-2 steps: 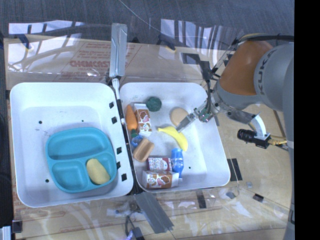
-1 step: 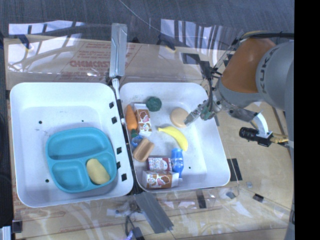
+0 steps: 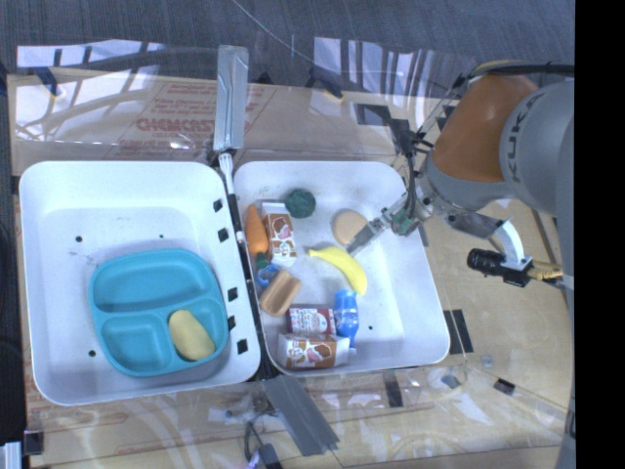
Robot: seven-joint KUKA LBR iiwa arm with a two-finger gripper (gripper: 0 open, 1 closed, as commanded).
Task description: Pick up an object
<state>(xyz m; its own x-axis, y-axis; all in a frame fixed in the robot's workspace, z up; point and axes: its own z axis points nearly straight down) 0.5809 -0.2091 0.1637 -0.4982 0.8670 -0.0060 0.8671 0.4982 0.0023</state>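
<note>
My gripper [image 3: 363, 236] reaches into the right bin [image 3: 415, 306] from the right, low over its upper right part. Its tip sits just beside a tan round bun [image 3: 344, 225] and just above a yellow banana [image 3: 342, 265]. Nothing shows between the fingers. Further left lie a dark green ball [image 3: 300, 202], an orange carrot [image 3: 256, 230] and a small brown-and-white carton [image 3: 280, 236]. Toward the front lie a hot-dog bun [image 3: 280, 292], a blue bottle [image 3: 346, 313] and two snack packets [image 3: 311, 336].
The left bin [image 3: 49, 203] holds a blue divided tray [image 3: 137, 296] with a yellow potato-like thing [image 3: 191, 334] in its front right compartment. The right bin's right side and front right corner have bare floor. A raised rim divides the two bins.
</note>
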